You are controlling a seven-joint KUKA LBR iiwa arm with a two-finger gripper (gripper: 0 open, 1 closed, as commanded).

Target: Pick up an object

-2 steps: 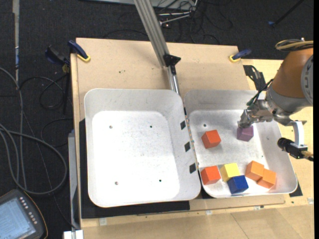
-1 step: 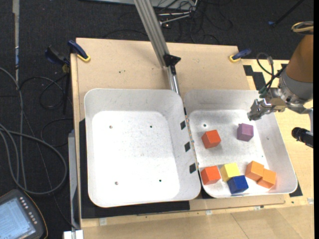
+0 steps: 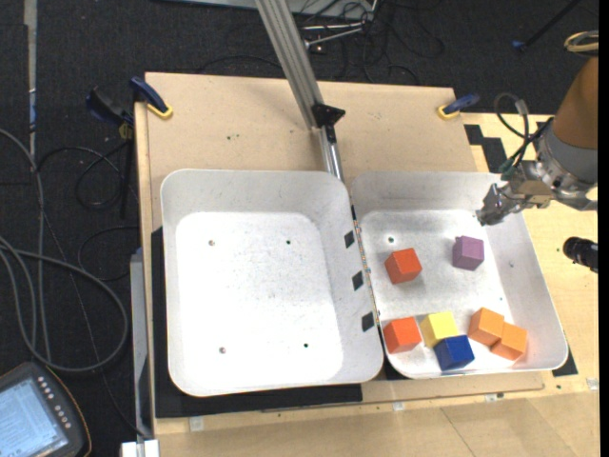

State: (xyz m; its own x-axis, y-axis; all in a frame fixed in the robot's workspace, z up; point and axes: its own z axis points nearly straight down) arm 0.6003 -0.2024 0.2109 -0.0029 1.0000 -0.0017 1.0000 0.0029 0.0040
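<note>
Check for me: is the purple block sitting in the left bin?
No, the purple block lies in the right bin, near the gripper, with the orange, yellow and blue blocks.

Tan plywood counter [image 3: 247, 131] sits on dark carpeted floor [image 3: 67, 55] w/ black cables [image 3: 38, 246] trailing at left. Blue-and-yellow clamps [image 3: 150, 96] grip counter's far corners. Slanted grey aluminium pole [image 3: 285, 41] crosses from top. Grey-framed screen device [image 3: 33, 417] at bottom left. Even, flat lighting.
</note>
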